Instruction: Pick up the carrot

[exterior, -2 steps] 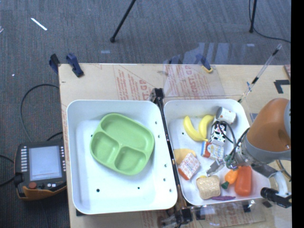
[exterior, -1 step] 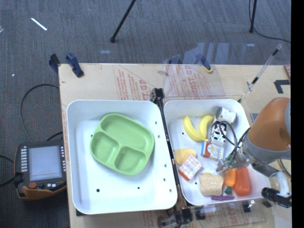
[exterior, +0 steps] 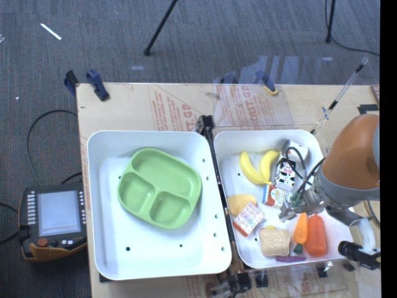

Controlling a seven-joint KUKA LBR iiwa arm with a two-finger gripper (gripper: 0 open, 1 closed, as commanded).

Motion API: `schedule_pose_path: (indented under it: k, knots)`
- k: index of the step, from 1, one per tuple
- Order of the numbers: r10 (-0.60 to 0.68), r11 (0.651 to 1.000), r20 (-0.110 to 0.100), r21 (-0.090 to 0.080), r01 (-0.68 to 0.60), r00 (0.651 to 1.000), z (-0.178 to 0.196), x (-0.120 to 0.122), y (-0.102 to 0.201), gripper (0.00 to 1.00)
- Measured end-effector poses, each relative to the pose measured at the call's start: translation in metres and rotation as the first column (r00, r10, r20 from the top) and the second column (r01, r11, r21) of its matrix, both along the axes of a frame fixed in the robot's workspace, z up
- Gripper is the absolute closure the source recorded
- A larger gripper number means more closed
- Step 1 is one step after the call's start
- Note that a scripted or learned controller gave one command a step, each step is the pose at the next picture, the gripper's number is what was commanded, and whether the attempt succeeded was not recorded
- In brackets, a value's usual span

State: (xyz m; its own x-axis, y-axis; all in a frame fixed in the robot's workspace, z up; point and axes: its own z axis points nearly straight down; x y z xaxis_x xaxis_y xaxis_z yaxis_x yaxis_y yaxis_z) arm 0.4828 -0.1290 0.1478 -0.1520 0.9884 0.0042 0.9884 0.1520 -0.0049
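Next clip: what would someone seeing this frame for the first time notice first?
Probably the big green divided plate, alone in the left bin. Next, the crowded right bin: bananas, a slice of bread and the carrot beside a red-orange bottle. The arm's orange band looms over that bin's right side, with the pincer just above the carrot.

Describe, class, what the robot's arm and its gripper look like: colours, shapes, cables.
The grey robot arm ends in a wide, rounded orange band above the wrist. Below it sits a metallic two-finger gripper, small and angular. Thin dark cables loop beside the wrist. No markings on the arm are legible.
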Motion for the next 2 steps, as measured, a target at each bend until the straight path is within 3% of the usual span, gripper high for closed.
schedule_pose_path:
  k: [1, 2]
  knots:
    - [-0.07, 0.998, 0.005, -0.003, 0.07, 0.998, 0.0746, 0.0515, 0.0228, 1.0]
    - [-0.071, 0.997, -0.005, -0.003, 0.071, 0.997, 0.0707, 0.0491, 0.0229, 0.0]
